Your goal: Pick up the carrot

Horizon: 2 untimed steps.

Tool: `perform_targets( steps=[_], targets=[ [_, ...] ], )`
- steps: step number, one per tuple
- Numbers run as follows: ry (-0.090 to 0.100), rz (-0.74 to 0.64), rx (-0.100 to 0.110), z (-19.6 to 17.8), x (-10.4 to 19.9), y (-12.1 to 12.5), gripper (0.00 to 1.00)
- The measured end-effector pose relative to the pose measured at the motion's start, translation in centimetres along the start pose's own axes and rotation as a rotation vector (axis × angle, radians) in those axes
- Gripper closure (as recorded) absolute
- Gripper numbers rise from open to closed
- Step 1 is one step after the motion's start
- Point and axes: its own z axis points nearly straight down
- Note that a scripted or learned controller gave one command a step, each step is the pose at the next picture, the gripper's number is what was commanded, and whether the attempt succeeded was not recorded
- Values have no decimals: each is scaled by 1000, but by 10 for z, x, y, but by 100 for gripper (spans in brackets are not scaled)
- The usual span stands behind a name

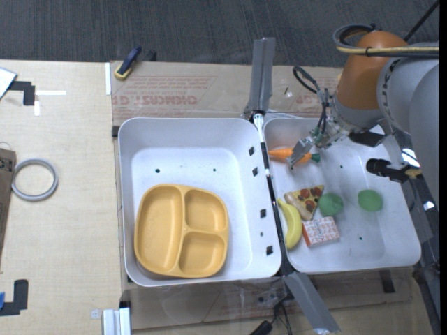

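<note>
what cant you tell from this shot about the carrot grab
- Carrot, camera view: its right end is hidden under the gripper, so contact or a grip cannot be made out.
- Red box: its print is too small to read.
- Arm: cut off by the right edge.

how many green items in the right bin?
2. One green item sits mid-bin, touching the pizza slice; the other green item lies apart, toward the bin's right side. The arm may hide more.
</note>
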Motion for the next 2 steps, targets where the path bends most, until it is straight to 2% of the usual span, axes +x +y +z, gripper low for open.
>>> perform_targets(
  steps=[1, 2],
  targets=[
    [-3, -1, 0, -10, -1, 0, 100],
    [-1, 33, 0, -43, -33, -35, 100]
  ],
)
